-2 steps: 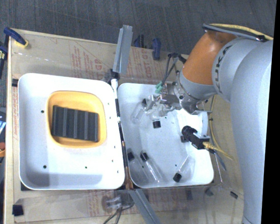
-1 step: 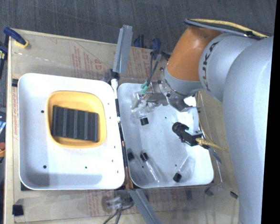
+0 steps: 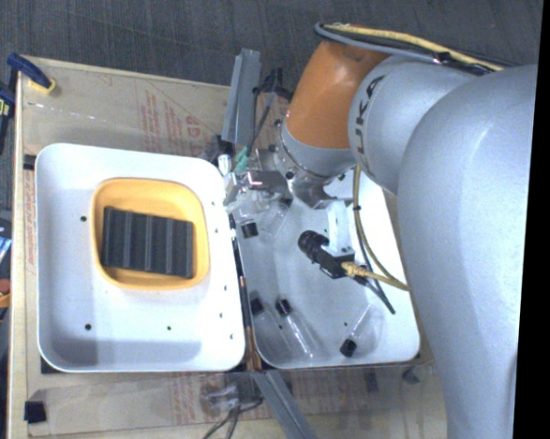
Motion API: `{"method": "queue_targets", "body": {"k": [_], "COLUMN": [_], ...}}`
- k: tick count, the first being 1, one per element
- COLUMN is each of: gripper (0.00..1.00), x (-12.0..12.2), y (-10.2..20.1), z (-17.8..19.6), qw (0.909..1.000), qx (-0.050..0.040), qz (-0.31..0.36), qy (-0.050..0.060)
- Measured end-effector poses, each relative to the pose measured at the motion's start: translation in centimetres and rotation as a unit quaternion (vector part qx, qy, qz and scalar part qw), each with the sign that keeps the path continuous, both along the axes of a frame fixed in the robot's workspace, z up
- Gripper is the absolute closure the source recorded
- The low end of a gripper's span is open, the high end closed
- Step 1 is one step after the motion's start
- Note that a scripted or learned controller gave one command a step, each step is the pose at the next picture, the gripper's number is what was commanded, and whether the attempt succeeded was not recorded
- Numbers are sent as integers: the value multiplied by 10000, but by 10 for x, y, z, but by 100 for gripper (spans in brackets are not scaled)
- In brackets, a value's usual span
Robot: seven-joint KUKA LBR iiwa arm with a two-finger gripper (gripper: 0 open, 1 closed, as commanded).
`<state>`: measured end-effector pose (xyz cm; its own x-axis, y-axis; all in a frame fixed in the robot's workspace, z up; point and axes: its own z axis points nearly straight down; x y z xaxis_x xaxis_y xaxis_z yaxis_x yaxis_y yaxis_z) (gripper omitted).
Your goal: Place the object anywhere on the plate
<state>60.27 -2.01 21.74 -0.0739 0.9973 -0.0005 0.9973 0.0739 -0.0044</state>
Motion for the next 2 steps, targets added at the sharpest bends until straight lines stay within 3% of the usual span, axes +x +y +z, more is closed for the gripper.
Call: {"method": "queue_targets", "body": {"k": [1,2], "gripper": [100,0], "x": [-12,-12], "y": [31,31], "z": [-27,-26], "qw": [9892,9892], "qx": [11,9], "qz": [1467,1465], "qy": [7,5]}}
